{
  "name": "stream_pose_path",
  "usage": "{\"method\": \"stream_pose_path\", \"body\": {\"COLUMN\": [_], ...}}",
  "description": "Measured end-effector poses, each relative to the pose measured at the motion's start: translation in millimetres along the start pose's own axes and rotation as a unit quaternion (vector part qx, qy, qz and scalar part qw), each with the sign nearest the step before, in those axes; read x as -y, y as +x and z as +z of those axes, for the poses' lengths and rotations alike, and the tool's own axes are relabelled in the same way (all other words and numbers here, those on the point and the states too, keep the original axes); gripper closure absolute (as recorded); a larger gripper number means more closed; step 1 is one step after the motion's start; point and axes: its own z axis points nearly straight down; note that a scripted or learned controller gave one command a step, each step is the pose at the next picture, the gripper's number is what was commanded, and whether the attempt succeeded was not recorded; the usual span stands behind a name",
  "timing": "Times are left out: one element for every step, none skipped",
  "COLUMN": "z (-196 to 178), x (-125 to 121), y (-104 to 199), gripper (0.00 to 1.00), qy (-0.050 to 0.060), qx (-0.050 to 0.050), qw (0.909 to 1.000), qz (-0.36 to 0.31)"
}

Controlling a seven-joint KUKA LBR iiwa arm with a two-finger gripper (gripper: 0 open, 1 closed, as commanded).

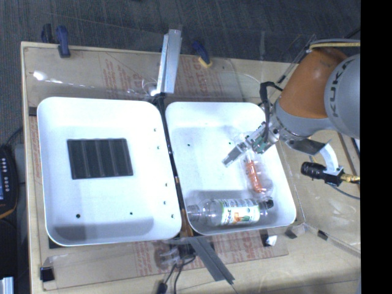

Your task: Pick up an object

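In the right bin (184, 164), the claw (236, 154) hangs over the white floor. I cannot tell how wide it is. Just beside it lies a small orange bottle (257, 175). A clear bottle (229, 211) lies along the near wall. The left bin (55, 164) holds a dark ridged block (99, 158).

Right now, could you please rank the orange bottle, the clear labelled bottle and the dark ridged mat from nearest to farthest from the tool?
1. Orange bottle, right bin, just below the tool.
2. Clear labelled bottle, along the right bin's near wall.
3. Dark ridged mat, left bin.
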Motion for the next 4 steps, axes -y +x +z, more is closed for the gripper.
{"method": "stream_pose_path", "body": {"z": [4.4,-8.3,-19.0,-18.9], "x": [-1.1,6.2,4.8,4.9], "y": [-0.5,3.7,3.4,3.4], "gripper": [0.0,0.0,1.0,0.0], "qy": [0.0,0.0,0.0,0.0], "qx": [-0.001,0.0,0.0,0.0], "qw": [0.9999,0.9999,0.9999,0.9999], "qz": [-0.011,-0.014,-0.016,-0.016]}}
